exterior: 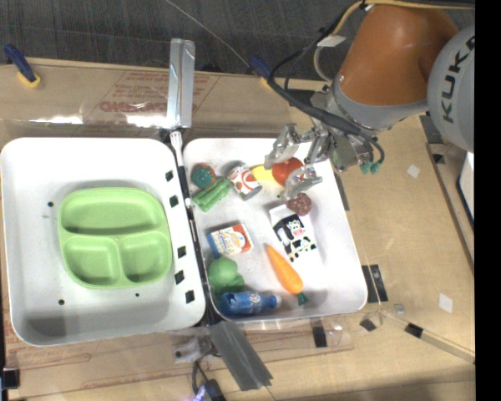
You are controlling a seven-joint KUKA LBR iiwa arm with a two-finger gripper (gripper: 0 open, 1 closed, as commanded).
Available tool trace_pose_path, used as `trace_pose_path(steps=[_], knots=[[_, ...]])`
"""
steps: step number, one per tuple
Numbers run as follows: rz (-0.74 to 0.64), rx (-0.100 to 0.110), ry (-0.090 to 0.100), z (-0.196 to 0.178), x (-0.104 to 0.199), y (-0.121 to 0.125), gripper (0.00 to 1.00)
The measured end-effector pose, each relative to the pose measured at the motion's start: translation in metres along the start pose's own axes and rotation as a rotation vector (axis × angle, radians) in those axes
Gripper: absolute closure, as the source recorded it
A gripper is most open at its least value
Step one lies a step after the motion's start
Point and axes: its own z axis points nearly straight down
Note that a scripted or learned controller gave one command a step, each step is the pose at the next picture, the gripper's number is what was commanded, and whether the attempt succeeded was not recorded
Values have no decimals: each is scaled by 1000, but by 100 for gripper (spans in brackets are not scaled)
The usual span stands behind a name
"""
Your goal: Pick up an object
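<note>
Blue bottle [247,302] lay on its side at the near edge of the right bin [334,249], touching a green ball-like toy [223,271]. Orange carrot [285,269] sat just right of them, angled. Small juice carton [230,240] was mid-bin; black-and-white cow-print carton [296,236] beside it to the right. Green toy [209,192] and a red-white can [247,180] lay at the far side. Tool [296,159] was down at the far right of that bin, fingers spread, straddling a red tomato-like object [287,172]; couldn't tell if it was actually gripped. Brown round piece [299,203] lay just below. Left bin [17,224] held a green divided tray [114,237].
</note>
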Motion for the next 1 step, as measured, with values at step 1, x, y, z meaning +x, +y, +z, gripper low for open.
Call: trace_pose_path(steps=[1], knots=[[118, -3, -1, -30, -60, 66, 100]])
